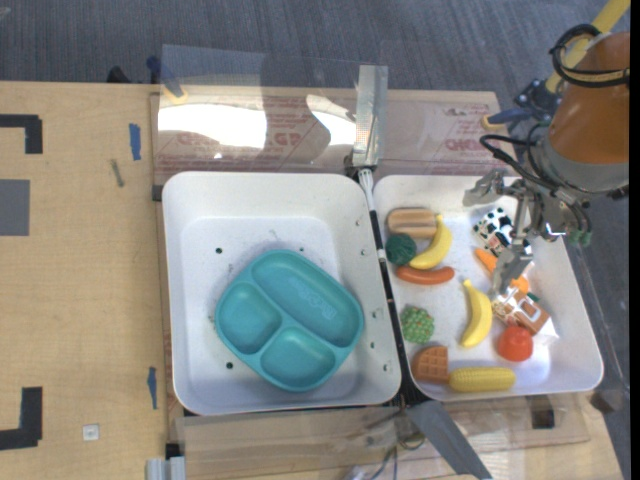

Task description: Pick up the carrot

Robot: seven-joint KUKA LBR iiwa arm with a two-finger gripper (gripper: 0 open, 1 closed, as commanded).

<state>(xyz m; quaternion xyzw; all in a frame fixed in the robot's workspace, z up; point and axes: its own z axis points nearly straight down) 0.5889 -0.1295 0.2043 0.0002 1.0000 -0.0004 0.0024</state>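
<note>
we see a smooth, glossy teal plastic plate (290, 318) in a matt white plastic bin (190, 268), on a pale, unvarnished-looking wooden bench (70, 268); the toy foods (476, 313) look like shiny plastic.

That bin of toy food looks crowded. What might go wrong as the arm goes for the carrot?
The carrot is mostly hidden beneath the end effector, wedged beside a black-and-white toy and an orange-and-white toy. The end effector may catch a neighbour instead, or nudge the carrot aside and come up with nothing.
</note>
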